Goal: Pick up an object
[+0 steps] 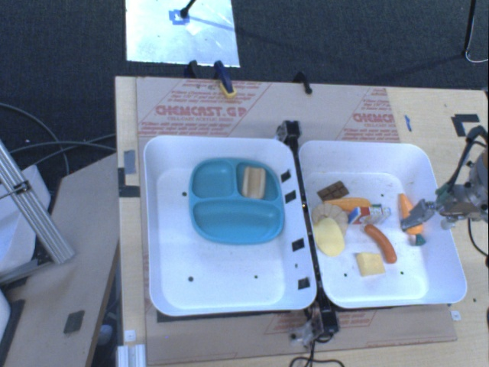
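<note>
Cheese (370, 264) lies loose in right bin (428, 285) among scattered food. Claw (415, 220) sits at carrot (404, 204), positioned for pickup; its opening cannot be told.

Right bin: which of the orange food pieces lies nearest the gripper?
The small carrot-like piece at the right bin's right side, beside the gripper. The sausage and the long orange piece lie further left.
</note>
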Tool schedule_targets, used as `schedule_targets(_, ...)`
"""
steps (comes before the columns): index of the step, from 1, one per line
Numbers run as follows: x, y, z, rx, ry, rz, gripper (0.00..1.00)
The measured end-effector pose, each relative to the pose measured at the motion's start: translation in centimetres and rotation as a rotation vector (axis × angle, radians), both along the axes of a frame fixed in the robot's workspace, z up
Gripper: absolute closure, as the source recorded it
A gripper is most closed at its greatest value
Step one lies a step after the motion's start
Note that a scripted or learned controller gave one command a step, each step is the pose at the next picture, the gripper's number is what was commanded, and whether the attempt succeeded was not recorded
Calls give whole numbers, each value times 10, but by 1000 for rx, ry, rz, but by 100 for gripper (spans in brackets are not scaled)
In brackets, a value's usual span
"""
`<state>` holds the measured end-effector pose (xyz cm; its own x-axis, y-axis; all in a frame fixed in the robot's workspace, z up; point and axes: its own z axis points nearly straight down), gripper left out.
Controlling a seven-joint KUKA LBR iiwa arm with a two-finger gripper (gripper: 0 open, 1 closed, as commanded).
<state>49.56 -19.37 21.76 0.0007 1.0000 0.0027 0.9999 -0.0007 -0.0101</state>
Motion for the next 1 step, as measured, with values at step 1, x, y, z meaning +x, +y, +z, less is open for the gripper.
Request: schedule_targets(1, 3, 0, 6, -3, -11, 4, 0)
